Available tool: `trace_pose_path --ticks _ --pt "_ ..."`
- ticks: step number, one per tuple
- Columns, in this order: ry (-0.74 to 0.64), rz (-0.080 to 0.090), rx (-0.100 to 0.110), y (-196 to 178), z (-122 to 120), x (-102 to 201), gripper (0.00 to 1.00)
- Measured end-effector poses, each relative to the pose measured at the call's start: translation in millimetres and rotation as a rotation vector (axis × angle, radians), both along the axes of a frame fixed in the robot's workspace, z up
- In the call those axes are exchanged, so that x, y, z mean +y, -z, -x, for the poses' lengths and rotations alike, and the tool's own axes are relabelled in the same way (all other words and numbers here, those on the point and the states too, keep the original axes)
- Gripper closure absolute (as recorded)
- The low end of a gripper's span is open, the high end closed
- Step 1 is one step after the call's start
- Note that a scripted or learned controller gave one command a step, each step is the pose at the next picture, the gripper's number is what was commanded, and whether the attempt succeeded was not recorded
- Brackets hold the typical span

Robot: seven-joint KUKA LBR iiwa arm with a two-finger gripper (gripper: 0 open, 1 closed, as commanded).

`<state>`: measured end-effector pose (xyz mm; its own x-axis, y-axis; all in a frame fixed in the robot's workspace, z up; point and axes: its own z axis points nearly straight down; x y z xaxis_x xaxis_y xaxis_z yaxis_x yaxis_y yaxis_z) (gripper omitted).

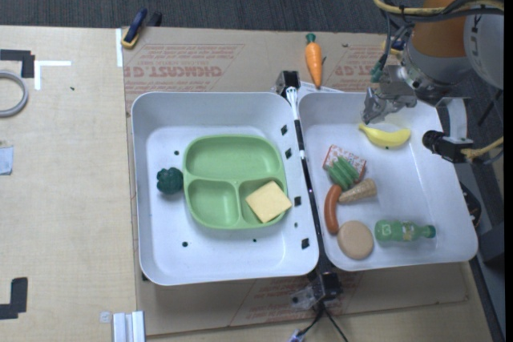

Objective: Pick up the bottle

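Note:
The bottle is green and clear and lies on its side near the front right corner of the right bin, beside a round bun. My gripper hangs over the back of that bin, just above and left of a banana. It is well away from the bottle, with nothing seen between its fingers.
The right bin also holds a sausage, a pale cone-shaped piece and a green vegetable on a red packet. The left bin has a green divided tray with a yellow cheese wedge, and broccoli. A carrot lies behind the bins.

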<state>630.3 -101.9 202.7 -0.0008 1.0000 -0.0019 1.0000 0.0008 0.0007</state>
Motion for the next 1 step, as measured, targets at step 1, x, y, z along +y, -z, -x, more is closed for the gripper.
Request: trace_pose_path --ticks 1 --pt "0.013 -0.001 0.001 -47.5 46.8 -43.4 1.0"
